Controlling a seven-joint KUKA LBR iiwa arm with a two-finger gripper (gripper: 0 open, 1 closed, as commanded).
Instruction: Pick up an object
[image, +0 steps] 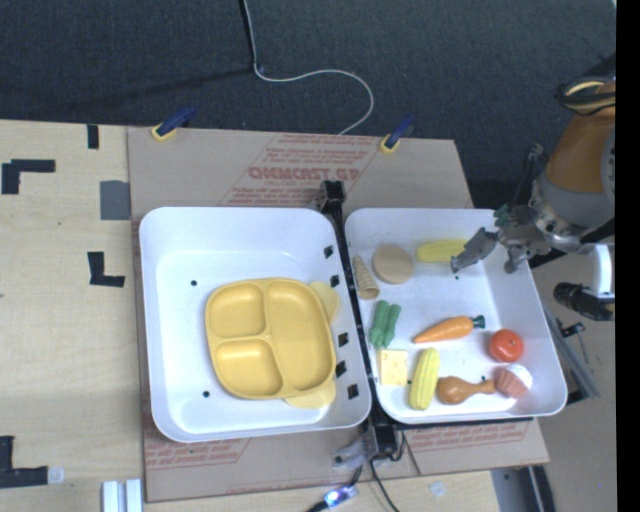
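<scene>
Grey-fingered, my pincer (490, 250) hangs spread wide over the right bin's (530, 400) far right corner, gripping nothing. Just left of it lies what looks like a yellow banana (441, 250). Nearer me sit a carrot (448, 328), tomato (506, 345) and corn cob (425, 377). A yellow divided tray (270, 335) occupies the left bin (170, 300).

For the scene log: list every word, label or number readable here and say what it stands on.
Red print on the cardboard sheet under the two bins, upside down from this camera: too blurred to read with any certainty.
Black angular marks on the wooden bench: shapes, not letters.
Nothing readable on the yellow divided plate or the toy food.
</scene>
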